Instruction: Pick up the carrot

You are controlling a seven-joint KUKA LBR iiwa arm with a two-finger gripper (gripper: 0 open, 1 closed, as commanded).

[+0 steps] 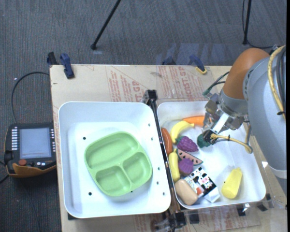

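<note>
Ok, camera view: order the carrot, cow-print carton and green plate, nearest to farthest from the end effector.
From the end effector:
1. carrot, close beside it, right bin.
2. cow-print carton, right bin's near side.
3. green plate, left bin.

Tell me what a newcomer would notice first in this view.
The pale green divided plate lying alone in the left bin stands out first. Next comes the heap of toy food crowding the right bin, and the arm's orange band above the gripper, which hangs right by the carrot.
</note>
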